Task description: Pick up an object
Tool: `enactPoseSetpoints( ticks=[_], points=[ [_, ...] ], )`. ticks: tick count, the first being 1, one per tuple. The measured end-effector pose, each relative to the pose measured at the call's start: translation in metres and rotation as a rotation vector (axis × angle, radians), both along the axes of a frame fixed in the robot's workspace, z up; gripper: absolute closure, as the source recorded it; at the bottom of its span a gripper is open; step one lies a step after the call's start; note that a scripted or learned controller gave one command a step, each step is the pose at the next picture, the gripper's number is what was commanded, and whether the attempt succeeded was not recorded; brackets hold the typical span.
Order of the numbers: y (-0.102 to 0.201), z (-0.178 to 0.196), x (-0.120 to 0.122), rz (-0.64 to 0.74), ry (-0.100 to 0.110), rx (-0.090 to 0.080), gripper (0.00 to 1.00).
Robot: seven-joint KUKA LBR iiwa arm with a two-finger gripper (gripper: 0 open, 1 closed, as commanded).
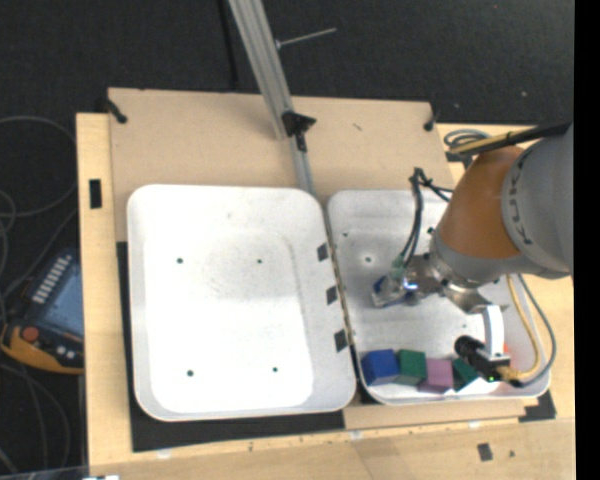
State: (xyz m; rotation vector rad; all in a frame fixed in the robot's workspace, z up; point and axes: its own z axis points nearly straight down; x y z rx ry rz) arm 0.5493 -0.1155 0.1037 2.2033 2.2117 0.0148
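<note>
You see two shallow white bins side by side on the tan wooden surface (210, 138). The left bin (230, 298) is smooth, with rounded corners and a few small dark dots. In the right bin (365, 223), along its near edge, sit a blue block (380, 366), a green block (412, 365), a light purple block (438, 373) and a darker green piece (464, 374), close together in a row. The gripper (392, 290) hangs over the middle of the right bin, under the grey arm (540, 208) with its orange band. You cannot tell how the fingers are set.
</note>
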Motion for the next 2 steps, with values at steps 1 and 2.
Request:
enactPoseSetpoints(
  ticks=[1,2],
  points=[
    [0.079,0.097,0.023,0.005,0.011,0.009,1.0],
    [0.142,0.093,0.017,0.005,0.022,0.01,1.0]
  ],
)
